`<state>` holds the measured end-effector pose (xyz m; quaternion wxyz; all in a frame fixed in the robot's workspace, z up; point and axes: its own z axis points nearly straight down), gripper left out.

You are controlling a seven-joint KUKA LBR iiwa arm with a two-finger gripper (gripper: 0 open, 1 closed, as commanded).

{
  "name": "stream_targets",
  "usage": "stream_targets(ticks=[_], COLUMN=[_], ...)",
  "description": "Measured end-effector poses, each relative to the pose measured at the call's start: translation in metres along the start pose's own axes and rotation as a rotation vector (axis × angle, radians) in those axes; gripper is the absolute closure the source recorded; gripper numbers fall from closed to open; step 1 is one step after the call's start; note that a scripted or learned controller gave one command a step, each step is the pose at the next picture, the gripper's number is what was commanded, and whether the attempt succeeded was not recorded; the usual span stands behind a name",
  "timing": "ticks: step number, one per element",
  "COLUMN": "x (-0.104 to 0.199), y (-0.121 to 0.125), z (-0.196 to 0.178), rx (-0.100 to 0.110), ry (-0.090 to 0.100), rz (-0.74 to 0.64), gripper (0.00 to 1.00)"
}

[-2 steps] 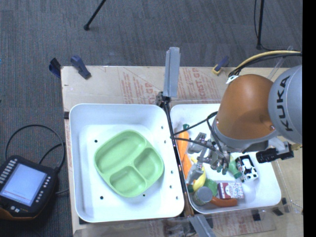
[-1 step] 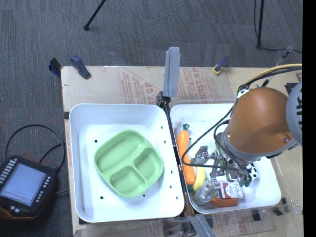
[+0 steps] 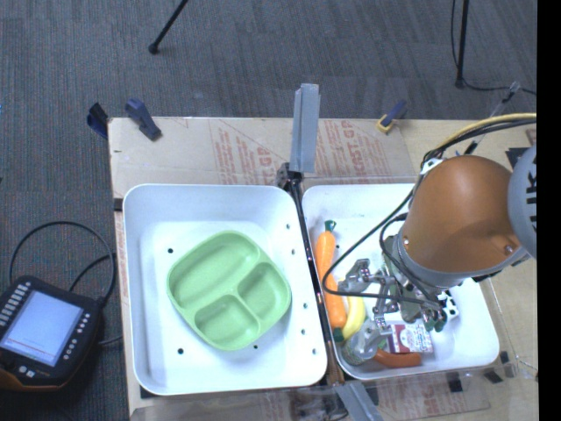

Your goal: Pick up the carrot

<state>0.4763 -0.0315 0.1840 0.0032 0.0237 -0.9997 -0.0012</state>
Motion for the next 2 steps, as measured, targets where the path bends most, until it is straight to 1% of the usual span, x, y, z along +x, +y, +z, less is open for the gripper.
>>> stream_targets(ticks=[1,2], x=[-0.041,-0.120], y=[0.015,-0.007], z=[0.000,-0.001], rx=[0.001,0.000], ry=[-0.001,-0.003], rz=[0.406,0.225], gripper=[0.00,0.00])
